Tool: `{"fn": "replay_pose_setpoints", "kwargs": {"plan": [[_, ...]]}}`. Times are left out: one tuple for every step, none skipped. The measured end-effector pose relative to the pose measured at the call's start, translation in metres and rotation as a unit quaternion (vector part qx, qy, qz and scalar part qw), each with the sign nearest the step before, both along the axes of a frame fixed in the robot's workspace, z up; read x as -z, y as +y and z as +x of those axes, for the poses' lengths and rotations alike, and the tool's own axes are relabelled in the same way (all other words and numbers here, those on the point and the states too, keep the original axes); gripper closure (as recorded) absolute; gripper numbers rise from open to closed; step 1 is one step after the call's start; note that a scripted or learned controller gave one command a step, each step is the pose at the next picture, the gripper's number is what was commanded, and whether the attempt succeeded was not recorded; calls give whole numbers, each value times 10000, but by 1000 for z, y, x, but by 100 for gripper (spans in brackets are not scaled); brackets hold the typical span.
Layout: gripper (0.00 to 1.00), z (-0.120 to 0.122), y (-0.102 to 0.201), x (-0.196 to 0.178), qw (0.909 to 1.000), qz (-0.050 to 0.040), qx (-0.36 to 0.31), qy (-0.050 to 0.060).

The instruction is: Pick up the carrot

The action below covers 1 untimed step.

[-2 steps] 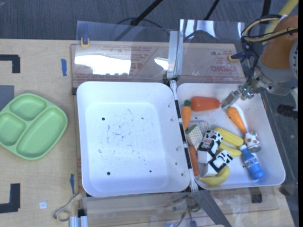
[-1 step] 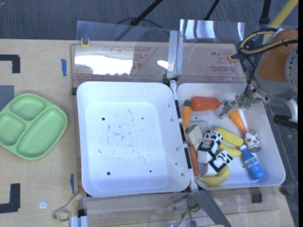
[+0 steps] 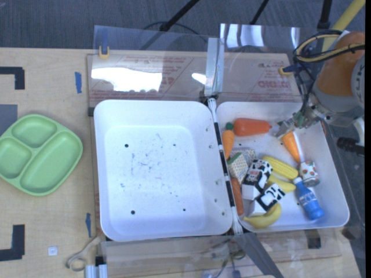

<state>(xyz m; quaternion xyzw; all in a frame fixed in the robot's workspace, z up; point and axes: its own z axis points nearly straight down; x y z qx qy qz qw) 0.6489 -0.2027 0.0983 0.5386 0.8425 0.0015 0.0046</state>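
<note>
Several carrots lie in the right bin (image 3: 339, 181). A thick orange carrot (image 3: 251, 126) rests at the back of the bin. A smaller carrot (image 3: 228, 142) leans against the divider, and a thin one (image 3: 236, 193) lies along the divider lower down. Another slim carrot (image 3: 292, 147) points away from the gripper (image 3: 297, 123), which hangs low over the bin's back right part, right at this carrot's upper end. The arm's orange band (image 3: 336, 77) sits above it. I cannot make out whether the carrot is touched.
The right bin also holds a banana (image 3: 264, 218), a corn cob (image 3: 278, 167), a blue bottle (image 3: 308, 202), black-and-white blocks (image 3: 258, 175) and a small box (image 3: 239, 162). The left bin (image 3: 156, 161) is beside it. A green divided plate (image 3: 37, 153) sits far left.
</note>
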Motion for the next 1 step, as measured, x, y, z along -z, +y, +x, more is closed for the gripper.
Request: {"fn": "replay_pose_setpoints", "kwargs": {"plan": [[100, 19, 36, -97, 9901, -8, -1405, 11]]}}
